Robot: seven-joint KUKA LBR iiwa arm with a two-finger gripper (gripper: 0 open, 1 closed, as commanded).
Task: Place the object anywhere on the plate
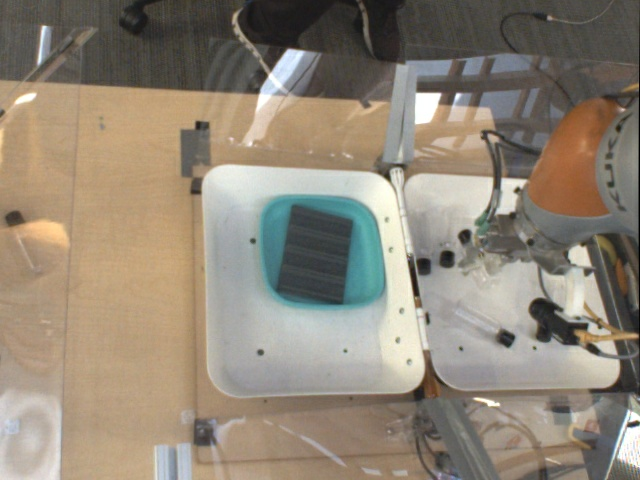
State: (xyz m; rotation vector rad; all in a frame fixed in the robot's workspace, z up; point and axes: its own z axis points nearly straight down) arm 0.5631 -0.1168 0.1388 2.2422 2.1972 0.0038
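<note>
Object [317, 255], a dark ribbed block, is lying flat on the teal plate [371, 268] in the left bin [235, 308]. It sits well inside the plate rim, roughly centred and slightly tilted. Going by this frame, the placement looks done.

Gripper [487, 253] is over in the right bin [520, 363], well apart from the plate and across the divider between the two bins. The object is off to the gripper's far side, toward the left bin, and nothing links the two. I can't tell whether the gripper is spread or closed: the wrist and cabling hide the tips from this angle. No object shows between them.

A few small dark bits [444, 259] lie near the gripper on the right bin floor, plus a clear tube-like piece [482, 321] a little below it. They look unrelated to the task.

Left to do, as I judge it: nothing on the placement itself. At most the arm [570, 183] needs to clear out and the block needs to stay settled. Block is flat and fully supported, so low risk of it sliding off.
</note>
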